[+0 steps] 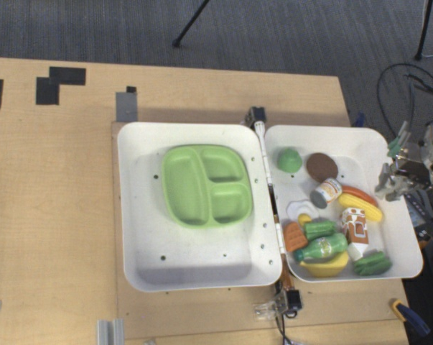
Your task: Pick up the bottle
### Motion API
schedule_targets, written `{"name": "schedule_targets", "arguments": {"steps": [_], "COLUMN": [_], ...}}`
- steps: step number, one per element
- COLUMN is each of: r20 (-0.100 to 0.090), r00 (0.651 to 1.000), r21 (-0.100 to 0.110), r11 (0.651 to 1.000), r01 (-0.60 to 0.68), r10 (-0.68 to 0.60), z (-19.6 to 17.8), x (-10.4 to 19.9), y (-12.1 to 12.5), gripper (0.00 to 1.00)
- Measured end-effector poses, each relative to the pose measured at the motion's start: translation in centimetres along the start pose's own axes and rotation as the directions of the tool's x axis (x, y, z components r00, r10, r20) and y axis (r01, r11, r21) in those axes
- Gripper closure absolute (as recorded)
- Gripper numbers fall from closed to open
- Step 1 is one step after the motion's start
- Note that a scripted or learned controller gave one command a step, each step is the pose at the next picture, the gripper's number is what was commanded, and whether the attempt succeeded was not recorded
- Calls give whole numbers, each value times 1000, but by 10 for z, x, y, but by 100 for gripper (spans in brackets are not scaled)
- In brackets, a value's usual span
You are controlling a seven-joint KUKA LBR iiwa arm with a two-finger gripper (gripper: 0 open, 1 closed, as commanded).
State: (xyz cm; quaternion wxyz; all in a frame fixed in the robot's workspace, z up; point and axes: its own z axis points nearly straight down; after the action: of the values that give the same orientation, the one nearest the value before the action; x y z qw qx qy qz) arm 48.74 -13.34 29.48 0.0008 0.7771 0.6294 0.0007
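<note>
Lying on its side among the toys near the front edge of the right-hand shallow white bin [370, 144] is the green plastic bottle [322, 248], its cap end turned toward the bin's front right corner. It rests against a yellow plastic banana [327, 265] at the front and is touched by a green toy vegetable [318, 229] behind it, with an orange waffle-patterned toy [295, 236] just beside its base end. The end effector [396, 180] is seen at the bin's right edge, well apart from the bottle; whether it is open or closed cannot be told from this view, and nothing is seen gripped in it. The approach is judged not yet begun. A good pick would be made by bringing the end effector over the bottle's middle, turned so that it closes across the narrow width rather than along the length. Crowding by the banana and the vegetable is likely to be the main risk, so a straight descent is advised. The left-hand white bin [141, 264], holding a light green divided plastic tray [205, 184], is not involved.
</note>
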Motion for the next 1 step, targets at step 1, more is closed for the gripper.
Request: {"name": "schedule_targets", "arguments": {"steps": [1], "r20": [-1], "r00": [995], "r21": [1], "r11": [995], "r01": [-95], "r10": [95], "z": [-4], "x": [61], "y": [-13], "gripper": [100]}}
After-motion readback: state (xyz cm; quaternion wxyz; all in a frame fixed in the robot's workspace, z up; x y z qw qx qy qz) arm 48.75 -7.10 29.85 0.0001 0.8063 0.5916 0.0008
